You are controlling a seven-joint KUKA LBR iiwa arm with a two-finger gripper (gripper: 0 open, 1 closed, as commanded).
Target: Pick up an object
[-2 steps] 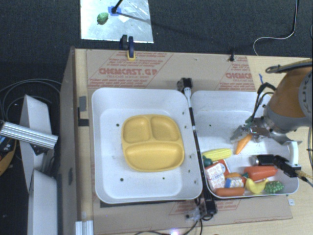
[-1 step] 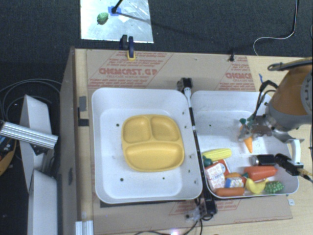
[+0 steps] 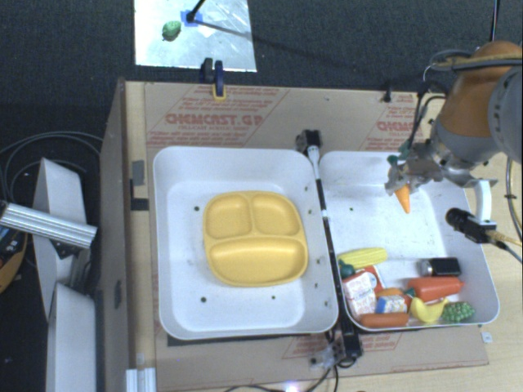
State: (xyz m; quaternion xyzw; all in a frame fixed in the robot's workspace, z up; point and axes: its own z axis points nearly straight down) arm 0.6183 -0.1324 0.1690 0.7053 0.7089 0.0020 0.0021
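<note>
The end effector (image 3: 403,183) is closed on an orange cone (image 3: 404,200). The cone's wide end sits between the fingers and its tip points toward 6 o'clock. Both are over the right bin (image 3: 364,219), at 12 o'clock from its centre, near the far wall but apart from it. Whether the tip touches the floor cannot be told.

The bin floor around the cone is bare white, from the far wall past the middle and out to 9 o'clock as far as the inner rim. The other things crowd the near wall from 7 to 4 o'clock, several of them touching: corn (image 3: 362,257), a black block (image 3: 442,265), a carrot (image 3: 434,287), a packet (image 3: 360,287), a banana (image 3: 424,309) and grapes (image 3: 458,310).

At 9 o'clock, well apart, the left bin (image 3: 181,186) holds a yellow plate (image 3: 253,237) at its centre, with bare floor all round it. The two bins meet along their inner rims on the worktop (image 3: 270,109).
</note>
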